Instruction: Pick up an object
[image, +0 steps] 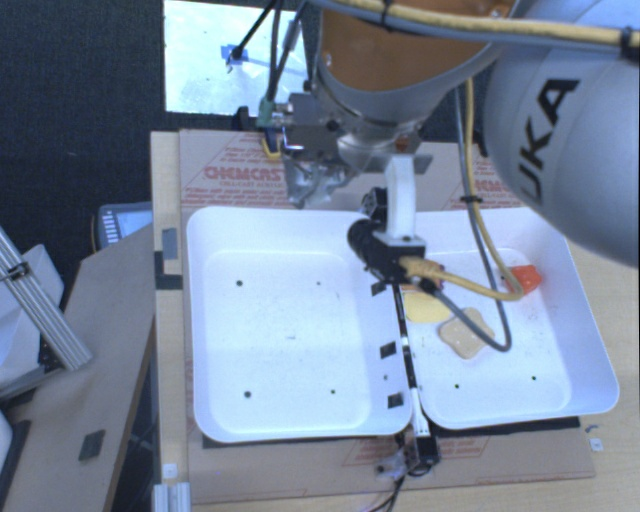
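At the far left, a ribbed aluminium rail (40, 300) is lying at a slant beside the bench, and a small screen (122, 222) is peeking out just behind the bench's corner. The left white bin (215, 400) is sitting on a sheet of printed cardboard (230, 170), its floor showing a few dark dots.

Between the two bins, a strip with black markers (405, 350) is running along the shared edge toward the front, ending at a small connector (415, 455).

The gripper (315, 185) is hanging at the back rim of the left bin, just behind it, under the arm's wide grey wrist (390, 90). The view is too blurred there to show how far apart its tips are standing or whether anything is between them; I cannot tell. A white bracket with a black fitting (390, 240) is hanging down from the wrist over the seam.

In the right white bin (590, 370), a pale yellow flat piece (428, 308) is lying near the seam, a beige puzzle-shaped piece (466, 334) is touching it on the front side, and a small orange block (526, 277) is resting farther right. A yellow cable (470, 288) and a grey cable (490, 300) are draping across these objects.
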